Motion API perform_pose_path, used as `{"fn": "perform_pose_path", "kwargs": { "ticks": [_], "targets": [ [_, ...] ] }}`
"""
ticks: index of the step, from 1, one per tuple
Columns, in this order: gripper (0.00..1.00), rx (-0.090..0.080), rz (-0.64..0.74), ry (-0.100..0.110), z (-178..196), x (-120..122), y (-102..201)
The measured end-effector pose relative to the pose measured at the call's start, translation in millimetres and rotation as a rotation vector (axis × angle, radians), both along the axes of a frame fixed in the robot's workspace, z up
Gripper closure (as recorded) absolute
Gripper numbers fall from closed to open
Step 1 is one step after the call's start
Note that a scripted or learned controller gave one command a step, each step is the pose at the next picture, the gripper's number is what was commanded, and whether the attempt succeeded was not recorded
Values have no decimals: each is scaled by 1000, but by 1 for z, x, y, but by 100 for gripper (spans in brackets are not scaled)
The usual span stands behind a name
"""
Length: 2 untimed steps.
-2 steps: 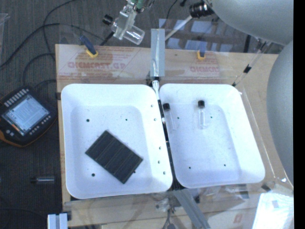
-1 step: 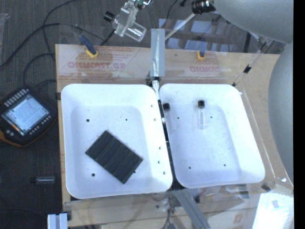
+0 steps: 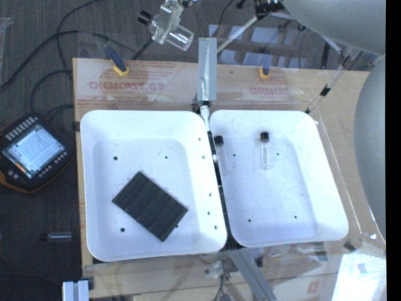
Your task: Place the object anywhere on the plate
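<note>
A clear vial (image 3: 265, 150) with black cap lies loose near the right bin's (image 3: 326, 168) back edge. The dark ribbed plate (image 3: 150, 205) sits in the left bin (image 3: 91, 168). Jaws' state: cannot tell. Recommend gripping mid-body, across the vial's width

A robotics lab — 2 white bins (image 3: 88, 168), teach pendant (image 3: 31, 150), cables (image 3: 81, 17) on floor.

Dark carpet floor (image 3: 37, 49), cables (image 3: 75, 27), wooden bench (image 3: 156, 83)

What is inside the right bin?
Two clear vials with black caps lie in the right bin: one mid-floor, another by the left wall. Nothing covers them.
</note>
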<state>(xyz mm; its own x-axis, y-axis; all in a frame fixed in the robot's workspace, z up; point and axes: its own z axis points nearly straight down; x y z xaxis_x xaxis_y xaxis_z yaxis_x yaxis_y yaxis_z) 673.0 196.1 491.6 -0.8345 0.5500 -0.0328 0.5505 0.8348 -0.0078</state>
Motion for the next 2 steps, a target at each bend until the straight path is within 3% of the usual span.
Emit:
{"fn": "perform_pose_path", "kwargs": {
  "ticks": [2],
  "targets": [
    [100,-6,-3,-7,19,1,1]
  ]
}}
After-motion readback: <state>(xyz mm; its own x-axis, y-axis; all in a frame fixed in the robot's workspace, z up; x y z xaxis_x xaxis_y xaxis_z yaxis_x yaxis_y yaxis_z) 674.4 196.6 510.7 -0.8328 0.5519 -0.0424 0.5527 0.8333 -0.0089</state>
